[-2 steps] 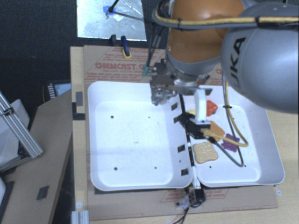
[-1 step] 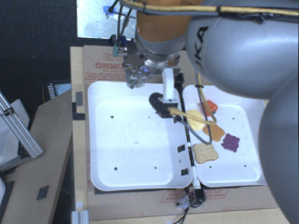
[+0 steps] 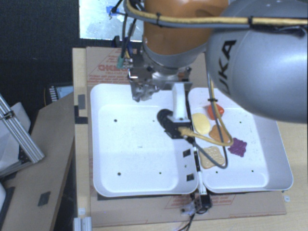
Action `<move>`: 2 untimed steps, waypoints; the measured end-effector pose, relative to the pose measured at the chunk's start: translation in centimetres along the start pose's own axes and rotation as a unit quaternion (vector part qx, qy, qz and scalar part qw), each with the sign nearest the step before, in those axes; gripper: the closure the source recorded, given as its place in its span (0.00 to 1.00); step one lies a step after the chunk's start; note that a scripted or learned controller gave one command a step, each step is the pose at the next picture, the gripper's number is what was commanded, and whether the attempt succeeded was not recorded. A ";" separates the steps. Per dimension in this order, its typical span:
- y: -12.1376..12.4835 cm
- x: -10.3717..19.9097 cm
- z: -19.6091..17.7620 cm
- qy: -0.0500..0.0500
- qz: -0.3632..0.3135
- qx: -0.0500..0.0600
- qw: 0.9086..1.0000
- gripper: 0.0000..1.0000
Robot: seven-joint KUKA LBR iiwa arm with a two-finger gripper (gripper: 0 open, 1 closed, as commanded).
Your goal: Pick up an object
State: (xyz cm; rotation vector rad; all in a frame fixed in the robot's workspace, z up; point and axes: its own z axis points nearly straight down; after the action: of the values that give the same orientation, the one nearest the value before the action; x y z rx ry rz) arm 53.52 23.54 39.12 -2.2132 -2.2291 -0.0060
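**Gripper hanging at the left bin's 12 o'clock rim, objects lying in the right bin**

The arm (image 3: 269, 66) is reaching in from 3 o'clock and is covering much of the top of the view. The gripper (image 3: 142, 93) is hanging over the left bin (image 3: 130, 148), at that bin's 12 o'clock edge. Its underside is facing away from the camera, so how far it is open cannot be told, and nothing is showing in its grasp.

Four small pieces are sitting in the right bin (image 3: 260, 170), well apart from the gripper:
- A red piece (image 3: 216, 110) is lying toward the bin's 11 o'clock.
- A yellow oval piece (image 3: 201, 123) is lying just beside it, at 10 o'clock near the wall between the bins.
- A tan waffle-like piece (image 3: 211, 156) is resting at 8 o'clock.
- A purple piece (image 3: 237, 147) is sitting near the bin's middle, at 3 o'clock from the tan one.
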 end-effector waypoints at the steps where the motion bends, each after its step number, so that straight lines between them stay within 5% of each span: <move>1: -5.0 0.0 -9.6 0.002 0.000 -0.004 1.000 1.00; 2: -5.1 -1.1 14.1 -0.005 0.004 0.008 1.000 1.00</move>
State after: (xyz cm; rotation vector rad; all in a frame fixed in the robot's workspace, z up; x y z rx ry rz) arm 48.43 22.42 24.99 -2.2180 -2.2175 0.0235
